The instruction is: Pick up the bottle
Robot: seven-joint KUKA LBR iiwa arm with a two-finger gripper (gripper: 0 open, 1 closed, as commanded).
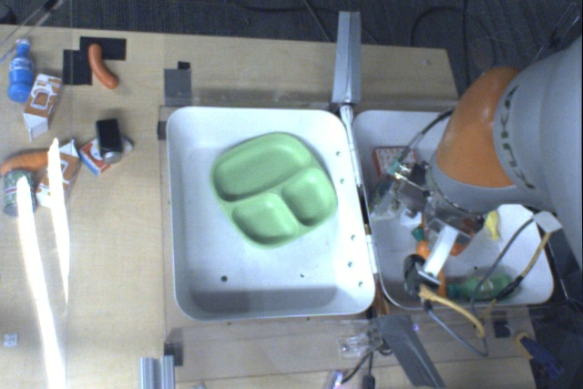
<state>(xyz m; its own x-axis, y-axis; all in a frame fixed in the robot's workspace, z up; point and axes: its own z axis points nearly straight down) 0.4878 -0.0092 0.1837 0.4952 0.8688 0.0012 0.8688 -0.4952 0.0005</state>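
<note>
Two white bins (182, 223), one green tray (273, 187)

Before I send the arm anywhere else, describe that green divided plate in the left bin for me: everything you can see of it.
The green plate is a pale green tray with rounded corners, seemingly matte plastic. Raised ridges split it into three compartments: one large across the upper left, two smaller along the lower right. It lies flat, right side up, turned at an angle to the walls of the left bin, roughly central on the floor. Nothing is visible in its compartments, and it touches only the floor. The arm is over the right bin, away from it.
</note>
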